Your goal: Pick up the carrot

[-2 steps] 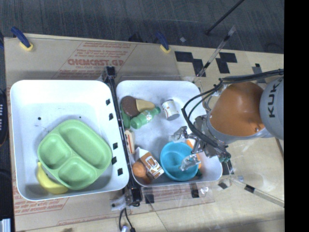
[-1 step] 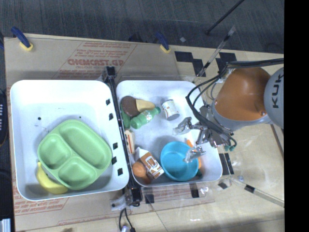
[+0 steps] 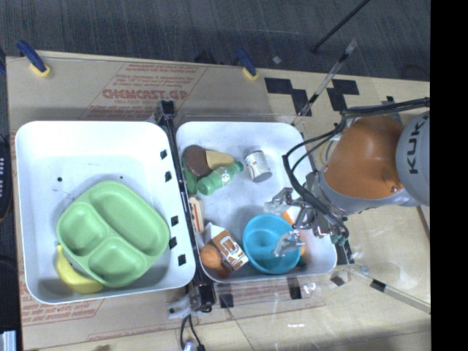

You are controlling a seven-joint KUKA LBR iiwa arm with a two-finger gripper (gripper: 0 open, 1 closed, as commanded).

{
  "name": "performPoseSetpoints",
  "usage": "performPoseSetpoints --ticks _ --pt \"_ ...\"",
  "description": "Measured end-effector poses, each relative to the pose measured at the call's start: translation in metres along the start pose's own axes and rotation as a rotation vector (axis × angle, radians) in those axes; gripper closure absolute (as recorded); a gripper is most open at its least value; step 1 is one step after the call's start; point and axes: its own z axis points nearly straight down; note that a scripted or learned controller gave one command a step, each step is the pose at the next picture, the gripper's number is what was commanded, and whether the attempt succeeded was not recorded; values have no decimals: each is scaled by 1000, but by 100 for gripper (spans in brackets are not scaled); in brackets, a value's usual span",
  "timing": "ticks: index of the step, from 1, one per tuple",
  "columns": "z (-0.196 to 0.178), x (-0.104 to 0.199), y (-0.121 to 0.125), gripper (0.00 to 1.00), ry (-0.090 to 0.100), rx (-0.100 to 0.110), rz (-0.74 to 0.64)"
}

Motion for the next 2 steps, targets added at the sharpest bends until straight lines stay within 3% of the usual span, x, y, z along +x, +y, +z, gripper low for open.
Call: performPoseSetpoints --ticks 1,2 --pt "29 -18 0 0 -1 3 0" --pt "-42 -99 5 0 -1 3 -170"
